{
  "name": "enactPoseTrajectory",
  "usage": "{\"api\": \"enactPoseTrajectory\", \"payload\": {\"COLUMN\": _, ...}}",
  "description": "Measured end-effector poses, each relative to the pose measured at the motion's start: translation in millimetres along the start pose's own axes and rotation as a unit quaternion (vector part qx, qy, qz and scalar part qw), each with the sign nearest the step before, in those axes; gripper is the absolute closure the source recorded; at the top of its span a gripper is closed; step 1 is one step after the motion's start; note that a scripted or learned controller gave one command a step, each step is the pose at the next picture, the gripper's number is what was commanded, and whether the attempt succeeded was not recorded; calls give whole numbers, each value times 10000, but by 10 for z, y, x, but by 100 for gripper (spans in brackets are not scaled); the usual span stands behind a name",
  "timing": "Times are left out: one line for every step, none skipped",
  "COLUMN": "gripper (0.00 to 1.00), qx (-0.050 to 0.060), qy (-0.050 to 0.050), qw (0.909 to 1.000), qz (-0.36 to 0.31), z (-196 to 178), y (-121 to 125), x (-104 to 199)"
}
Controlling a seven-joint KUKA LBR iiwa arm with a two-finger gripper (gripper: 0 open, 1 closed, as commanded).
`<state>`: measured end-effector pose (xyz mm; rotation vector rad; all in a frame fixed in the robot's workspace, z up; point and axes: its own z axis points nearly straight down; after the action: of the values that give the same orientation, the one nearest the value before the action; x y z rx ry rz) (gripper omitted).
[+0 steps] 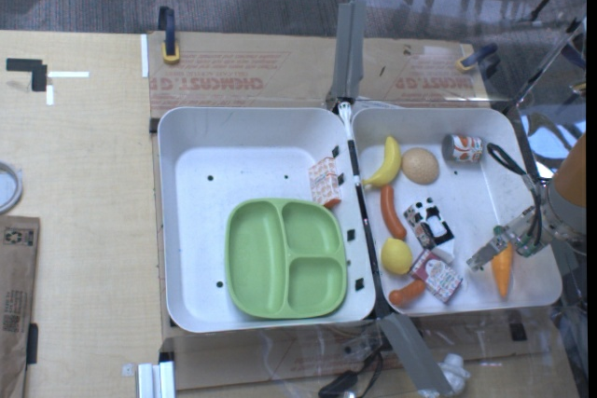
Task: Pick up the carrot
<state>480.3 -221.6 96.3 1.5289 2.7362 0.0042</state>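
your carrot (503, 271) lies near the front right corner of the right bin (466, 118), tip toward you. the gripper (489, 253) sits at its top end; i can't tell its grip. it looks light, stiff, smooth: take the thick end.

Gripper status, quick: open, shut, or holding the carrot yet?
Gripper: down in the right bin, right at the carrot's upper end; open or shut cannot be told, and no grasp is visible.
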Motion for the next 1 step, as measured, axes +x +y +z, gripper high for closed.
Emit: {"api": "enactPoseTrajectory", "payload": {"gripper": 100, "qx": -35, "qy": -62, "qw": 10000, "qz": 10, "z": -112, "y": 24, "x": -33}}
